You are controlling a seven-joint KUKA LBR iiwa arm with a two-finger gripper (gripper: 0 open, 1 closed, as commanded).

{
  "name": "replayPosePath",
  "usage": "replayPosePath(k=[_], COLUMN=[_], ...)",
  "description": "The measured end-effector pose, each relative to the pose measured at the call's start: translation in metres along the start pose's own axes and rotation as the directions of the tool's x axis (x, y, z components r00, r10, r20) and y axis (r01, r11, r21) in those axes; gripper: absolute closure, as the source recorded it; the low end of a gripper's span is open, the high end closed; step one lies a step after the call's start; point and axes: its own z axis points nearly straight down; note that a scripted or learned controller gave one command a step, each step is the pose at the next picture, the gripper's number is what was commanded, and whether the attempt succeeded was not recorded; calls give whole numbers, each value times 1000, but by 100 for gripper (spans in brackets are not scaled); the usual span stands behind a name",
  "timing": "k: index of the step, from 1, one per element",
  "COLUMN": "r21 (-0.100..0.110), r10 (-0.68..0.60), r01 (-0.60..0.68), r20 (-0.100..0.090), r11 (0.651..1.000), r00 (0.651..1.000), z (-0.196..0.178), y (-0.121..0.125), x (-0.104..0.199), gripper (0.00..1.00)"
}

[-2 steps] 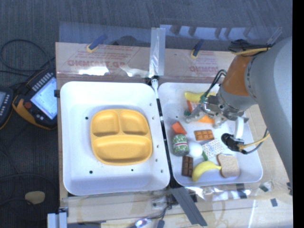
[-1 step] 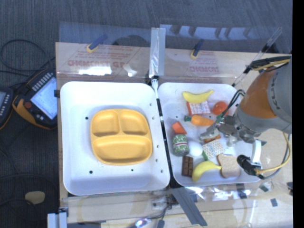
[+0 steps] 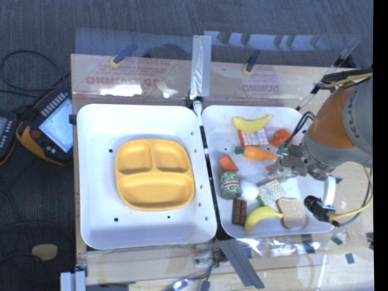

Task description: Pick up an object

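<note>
Take the carrot (image 3: 259, 154) as your landmark: it lies in the right bin (image 3: 213, 162), long axis running left to right, tip pointing toward the divider. Your gripper (image 3: 284, 167) sits just beside the carrot's blunt right end and a little below it, over the checkered packet (image 3: 271, 191). You cannot tell from here whether the fingers are open or closed, and nothing shows between them. To reach the carrot you would likely shift left and slightly up
</note>
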Motion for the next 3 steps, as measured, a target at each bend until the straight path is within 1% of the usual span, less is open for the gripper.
replayPosePath(k=[1,2,3], r21=[0,19,-7], r10=[0,-44,-171], r01=[0,44,171], r20=[0,-15,-9], r11=[1000,999,985], r00=[1000,999,985], z=[0,11,8], y=[0,70,42], x=[0,1,-10], gripper=[0,0,0])
